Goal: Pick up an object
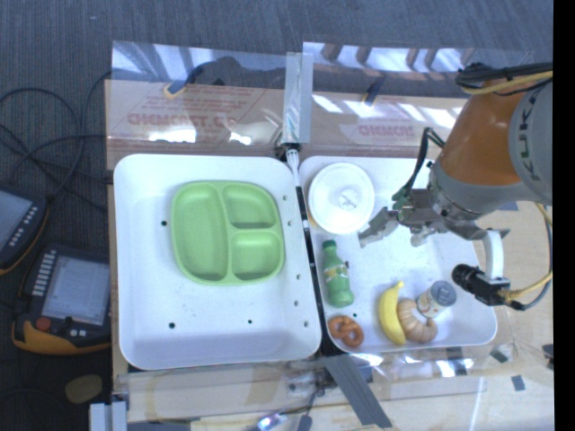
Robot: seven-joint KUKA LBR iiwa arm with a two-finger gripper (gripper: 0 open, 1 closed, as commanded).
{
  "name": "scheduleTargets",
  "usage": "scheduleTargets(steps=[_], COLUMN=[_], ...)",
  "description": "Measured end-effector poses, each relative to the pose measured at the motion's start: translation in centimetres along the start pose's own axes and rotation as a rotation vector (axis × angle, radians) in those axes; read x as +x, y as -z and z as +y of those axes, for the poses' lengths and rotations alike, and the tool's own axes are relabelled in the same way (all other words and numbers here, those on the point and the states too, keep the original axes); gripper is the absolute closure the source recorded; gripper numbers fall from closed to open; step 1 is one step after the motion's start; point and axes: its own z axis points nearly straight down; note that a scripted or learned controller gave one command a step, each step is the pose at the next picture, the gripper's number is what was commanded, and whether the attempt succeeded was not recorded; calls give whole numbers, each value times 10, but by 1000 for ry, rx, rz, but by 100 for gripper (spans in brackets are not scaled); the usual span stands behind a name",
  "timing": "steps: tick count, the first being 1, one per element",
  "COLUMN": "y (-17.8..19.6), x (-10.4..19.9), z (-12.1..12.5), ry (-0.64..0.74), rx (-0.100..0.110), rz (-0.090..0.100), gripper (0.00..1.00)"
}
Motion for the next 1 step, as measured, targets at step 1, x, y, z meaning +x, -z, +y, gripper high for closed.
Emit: scheduleTargets(steps=[1], y=[-107], x=[-7], z=[-50], ry=[60], rx=[-13], rz=[-4], gripper=[0])
